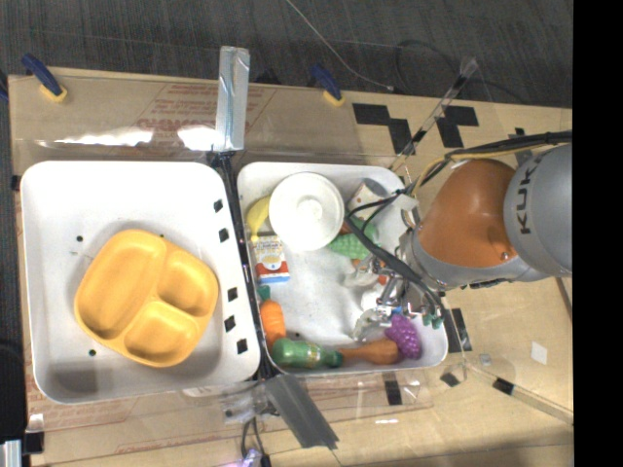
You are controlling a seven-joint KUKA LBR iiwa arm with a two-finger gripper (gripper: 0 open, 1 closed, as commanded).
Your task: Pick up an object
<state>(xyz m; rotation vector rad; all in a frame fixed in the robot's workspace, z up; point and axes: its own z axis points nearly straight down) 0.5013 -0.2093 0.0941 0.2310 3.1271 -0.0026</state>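
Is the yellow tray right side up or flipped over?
Right side up. The yellow tray in the left bin shows its sunken compartments facing the camera.

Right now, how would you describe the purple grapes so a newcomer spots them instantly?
Look in the right white bin, crowded with toy food, not the left bin holding the yellow divided tray. Go to its near right corner, below the arm's gripper. The purple grapes are the one bumpy purple cluster, beside an orange piece.

Purple grape bunch [406, 336] at the right bin's near right corner, touching an orange-brown toy [371, 354] alongside
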